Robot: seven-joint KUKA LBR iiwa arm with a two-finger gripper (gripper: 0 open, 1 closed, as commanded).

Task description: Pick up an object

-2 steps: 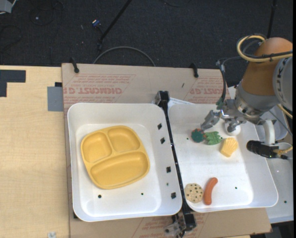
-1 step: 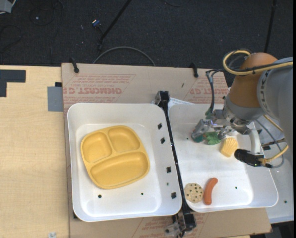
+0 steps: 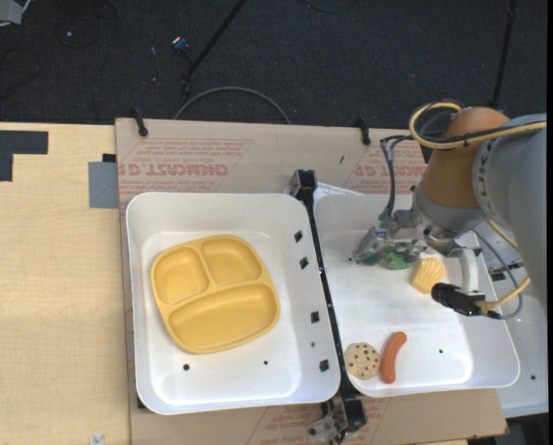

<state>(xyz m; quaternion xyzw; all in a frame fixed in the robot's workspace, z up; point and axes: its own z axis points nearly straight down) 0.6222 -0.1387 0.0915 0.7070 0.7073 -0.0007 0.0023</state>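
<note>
My gripper [image 3: 384, 248] is low in the right bin [image 3: 461, 369], at its upper middle, right over a small green object [image 3: 396, 260]. The wrist hides the fingertips. A pale yellow ridged piece [image 3: 427, 273] lies just right of the green object. Near the bin's front edge sit a round speckled cookie [image 3: 361, 359] and an orange sausage-shaped piece [image 3: 393, 356], side by side.
The left bin [image 3: 156, 378] holds a yellow divided plate [image 3: 215, 291]. A black divider rail [image 3: 317, 276] runs between the two bins. The arm's grey body and orange band [image 3: 461, 170] lean over the right bin's far right side, with cables along it.
</note>
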